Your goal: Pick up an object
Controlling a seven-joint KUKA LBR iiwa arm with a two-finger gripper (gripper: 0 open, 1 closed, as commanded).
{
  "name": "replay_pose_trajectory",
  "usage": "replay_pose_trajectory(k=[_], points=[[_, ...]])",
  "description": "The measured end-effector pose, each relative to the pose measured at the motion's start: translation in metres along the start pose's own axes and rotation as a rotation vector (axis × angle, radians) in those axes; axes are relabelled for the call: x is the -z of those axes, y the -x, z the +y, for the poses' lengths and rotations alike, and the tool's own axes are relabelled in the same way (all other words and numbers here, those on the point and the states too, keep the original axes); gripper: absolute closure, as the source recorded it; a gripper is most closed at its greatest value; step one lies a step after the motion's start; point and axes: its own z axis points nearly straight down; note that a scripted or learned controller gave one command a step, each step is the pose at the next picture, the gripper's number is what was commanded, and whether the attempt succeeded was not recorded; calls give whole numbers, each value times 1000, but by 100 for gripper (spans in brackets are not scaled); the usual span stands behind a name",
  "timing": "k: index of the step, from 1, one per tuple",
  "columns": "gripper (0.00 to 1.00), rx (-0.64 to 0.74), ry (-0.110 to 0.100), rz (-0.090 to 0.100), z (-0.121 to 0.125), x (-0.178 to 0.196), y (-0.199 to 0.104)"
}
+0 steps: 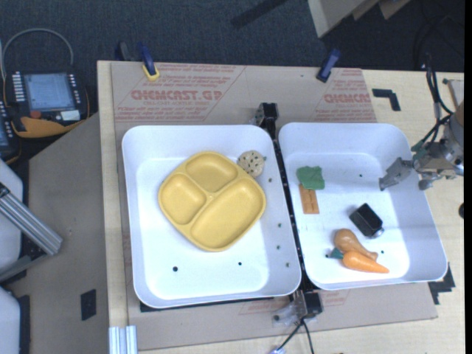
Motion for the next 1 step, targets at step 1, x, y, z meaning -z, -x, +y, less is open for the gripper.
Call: replay_pose_trajectory(k=[1], points=[[0,4,14,-4,3,9,-1]])
